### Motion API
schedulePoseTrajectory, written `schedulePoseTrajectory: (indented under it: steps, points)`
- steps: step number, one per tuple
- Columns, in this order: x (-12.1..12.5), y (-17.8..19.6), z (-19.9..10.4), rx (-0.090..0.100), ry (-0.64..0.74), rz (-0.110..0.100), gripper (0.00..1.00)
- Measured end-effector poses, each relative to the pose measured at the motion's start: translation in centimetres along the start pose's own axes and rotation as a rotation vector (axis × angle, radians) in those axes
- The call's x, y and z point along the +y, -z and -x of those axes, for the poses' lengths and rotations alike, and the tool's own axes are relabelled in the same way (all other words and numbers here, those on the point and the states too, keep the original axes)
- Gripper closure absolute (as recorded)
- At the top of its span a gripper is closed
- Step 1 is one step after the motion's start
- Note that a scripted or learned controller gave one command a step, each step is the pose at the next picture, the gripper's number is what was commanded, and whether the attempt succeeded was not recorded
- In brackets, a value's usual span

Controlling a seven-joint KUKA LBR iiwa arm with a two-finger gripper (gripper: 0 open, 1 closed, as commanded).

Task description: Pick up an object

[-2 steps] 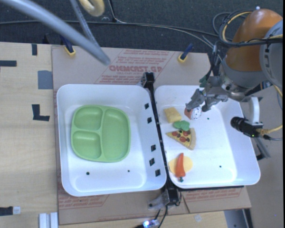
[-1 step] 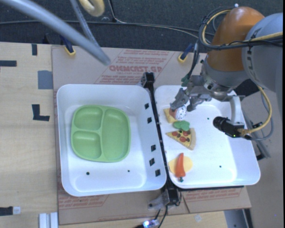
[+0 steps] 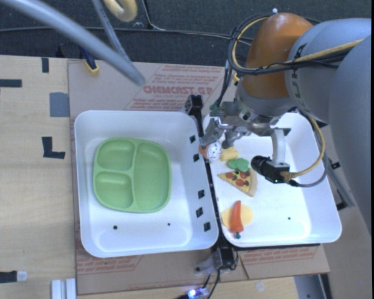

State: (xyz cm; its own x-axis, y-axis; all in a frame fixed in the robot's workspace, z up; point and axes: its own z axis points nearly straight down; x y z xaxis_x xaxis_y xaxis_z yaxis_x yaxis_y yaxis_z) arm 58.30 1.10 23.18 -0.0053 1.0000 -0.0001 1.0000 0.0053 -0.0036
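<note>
Robot lab: taped wooden bench (image 3: 25, 167), 2 white bins (image 3: 137, 242), grey arm (image 3: 336, 61), toy food

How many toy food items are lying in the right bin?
3 clearly: a pizza slice mid-bin, a green piece just above it, and an orange-and-yellow piece nearer the front. The gripper may hide more beside the bin's left wall.

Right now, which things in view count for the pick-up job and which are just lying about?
For the job:
- claw, low at the right bin's left edge
- pizza slice
- green piece
- yellow piece
- carrot on a yellow disc
- right bin

Lying about:
- green tray
- left bin
- cardboard
</note>
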Motion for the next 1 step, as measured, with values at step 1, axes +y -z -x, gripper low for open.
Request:
schedulePoseTrajectory:
  steps: [1]
  points:
    - [0.60, 0.67, -5.44, 0.001, 0.002, 0.003, 1.00]
